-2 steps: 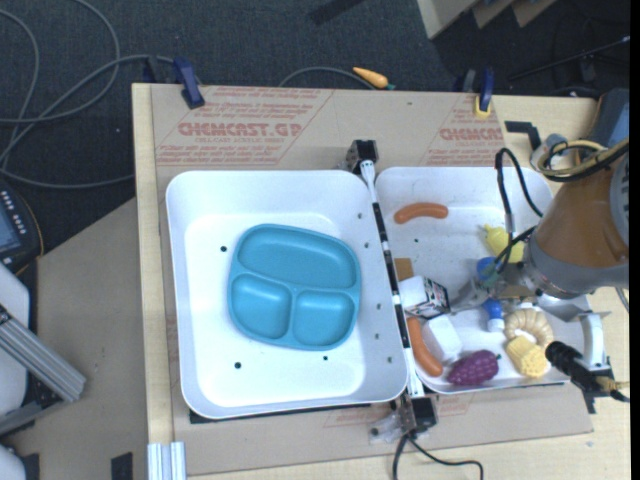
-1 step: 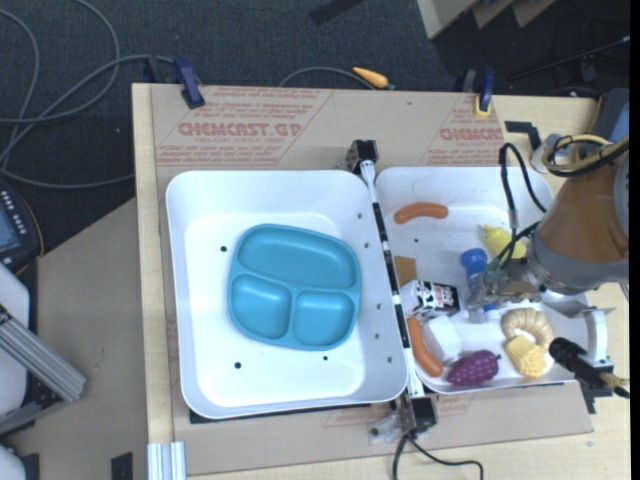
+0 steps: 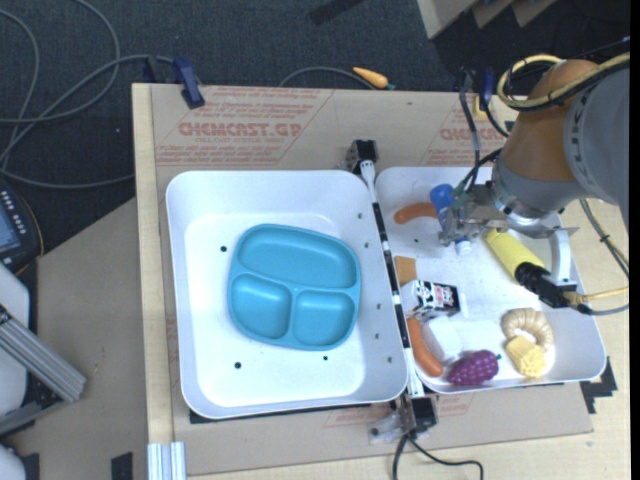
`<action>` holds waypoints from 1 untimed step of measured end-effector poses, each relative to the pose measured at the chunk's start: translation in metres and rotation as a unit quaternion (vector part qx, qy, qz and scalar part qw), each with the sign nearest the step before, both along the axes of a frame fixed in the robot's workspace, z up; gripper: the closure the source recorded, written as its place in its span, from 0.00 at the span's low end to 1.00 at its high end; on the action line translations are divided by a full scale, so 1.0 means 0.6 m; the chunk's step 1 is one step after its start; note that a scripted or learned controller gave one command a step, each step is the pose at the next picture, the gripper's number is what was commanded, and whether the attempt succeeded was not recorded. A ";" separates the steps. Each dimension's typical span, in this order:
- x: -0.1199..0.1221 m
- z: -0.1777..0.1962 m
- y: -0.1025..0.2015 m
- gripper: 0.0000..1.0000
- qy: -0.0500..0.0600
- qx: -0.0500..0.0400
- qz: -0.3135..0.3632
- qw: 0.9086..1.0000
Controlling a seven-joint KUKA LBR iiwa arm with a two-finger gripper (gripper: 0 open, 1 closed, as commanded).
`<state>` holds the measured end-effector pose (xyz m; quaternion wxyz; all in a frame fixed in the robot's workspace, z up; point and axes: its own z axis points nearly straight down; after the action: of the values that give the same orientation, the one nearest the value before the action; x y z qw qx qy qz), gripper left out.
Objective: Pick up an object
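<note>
Hand (image 3: 458, 230), grip unclear, hovers beside a small round blue object (image 3: 442, 197).

blue tray (image 3: 293, 284), white bins (image 3: 200, 218), purple grapes (image 3: 473, 368), yellow banana (image 3: 511, 251)

I read red printing on the brown cardboard sheet (image 3: 260, 118) under the two bins: "CHEMCAST" in large letters, followed by what looks like "GP", on the strip well to the left of the gripper (image 3: 460, 230) and beyond it. Smaller red lines sit above and below that word, too fine for me to make out. The same red print repeats, cut off by the arm, on the cardboard just behind the gripper. The small black-and-white packet (image 3: 436, 297), near the gripper on its near side, carries markings I cannot read.
</note>
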<state>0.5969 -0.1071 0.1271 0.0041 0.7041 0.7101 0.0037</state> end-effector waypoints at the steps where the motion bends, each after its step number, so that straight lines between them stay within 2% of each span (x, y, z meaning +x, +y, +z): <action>1: -0.009 -0.004 -0.007 0.00 0.005 0.000 -0.004 1.000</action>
<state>0.5918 -0.1113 0.1245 0.0003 0.7067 0.7076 -0.0001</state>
